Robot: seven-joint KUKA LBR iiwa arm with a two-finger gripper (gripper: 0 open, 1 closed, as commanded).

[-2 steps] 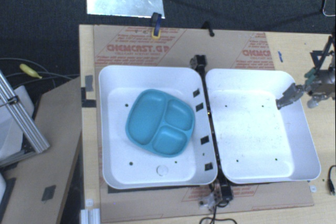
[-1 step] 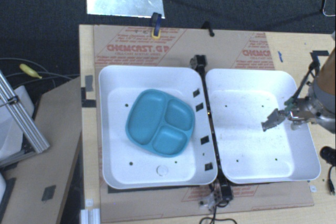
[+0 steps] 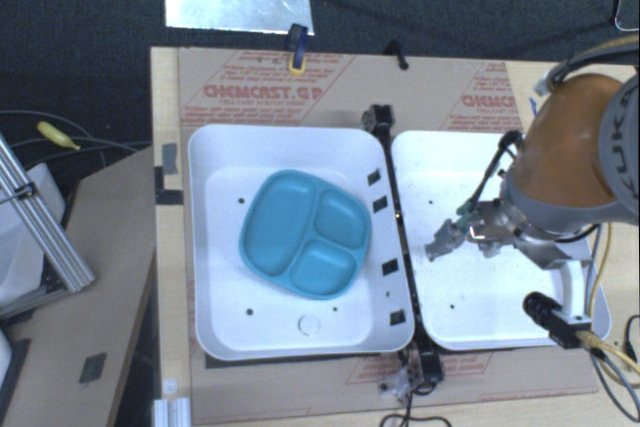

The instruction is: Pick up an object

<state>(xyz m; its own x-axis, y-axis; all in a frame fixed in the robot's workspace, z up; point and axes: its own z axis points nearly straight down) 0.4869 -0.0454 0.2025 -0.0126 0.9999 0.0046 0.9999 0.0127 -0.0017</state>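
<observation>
A blue sectioned plate [image 3: 305,233] lies flat in the middle of the left white bin [image 3: 215,315]. My gripper [image 3: 447,238] hangs over the right white bin [image 3: 440,320], near its left-centre, pointing toward the divider. It is well to the right of the plate and apart from it. Nothing shows between its fingertips. The arm's grey body and orange band cover the right part of that bin.
A black divider with clips [image 3: 390,220] runs between the two bins. Both bins rest on a cardboard sheet [image 3: 270,90]. A small yellow and blue clamp [image 3: 297,50] sits at the cardboard's far edge. A black bracket [image 3: 550,315] juts over the right bin's lower right corner.
</observation>
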